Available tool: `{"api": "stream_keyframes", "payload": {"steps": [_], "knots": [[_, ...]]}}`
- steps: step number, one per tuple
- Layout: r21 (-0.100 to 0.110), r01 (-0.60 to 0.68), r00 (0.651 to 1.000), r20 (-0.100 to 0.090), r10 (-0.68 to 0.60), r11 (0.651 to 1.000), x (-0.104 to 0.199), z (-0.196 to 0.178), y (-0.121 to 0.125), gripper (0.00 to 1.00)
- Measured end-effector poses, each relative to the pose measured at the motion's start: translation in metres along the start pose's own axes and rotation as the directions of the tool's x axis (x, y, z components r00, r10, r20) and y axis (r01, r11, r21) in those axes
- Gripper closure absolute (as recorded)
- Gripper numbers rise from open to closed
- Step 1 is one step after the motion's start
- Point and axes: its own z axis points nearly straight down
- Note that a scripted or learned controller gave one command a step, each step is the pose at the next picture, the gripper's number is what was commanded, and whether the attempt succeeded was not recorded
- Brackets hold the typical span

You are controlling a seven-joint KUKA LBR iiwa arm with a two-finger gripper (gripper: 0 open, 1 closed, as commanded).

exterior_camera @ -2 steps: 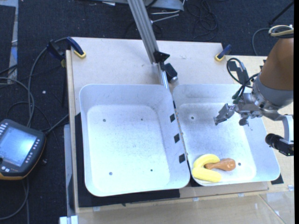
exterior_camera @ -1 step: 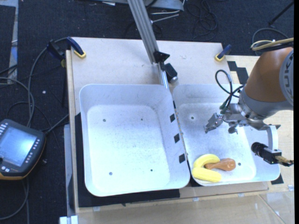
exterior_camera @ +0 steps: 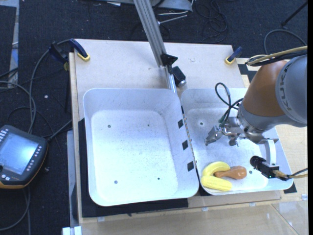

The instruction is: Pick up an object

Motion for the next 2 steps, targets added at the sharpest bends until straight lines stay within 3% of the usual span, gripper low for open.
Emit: {"api": "stream_keyframes", "payload": {"steps": [1,2], "knots": [[-0.002,0.000,1.000,0.001,0.000,1.000,0.000,0.027,0.000,0.00],[-0.005,-0.001,1.000,0.001,0.001,1.000,0.000,0.015,0.000,1.00]]}}
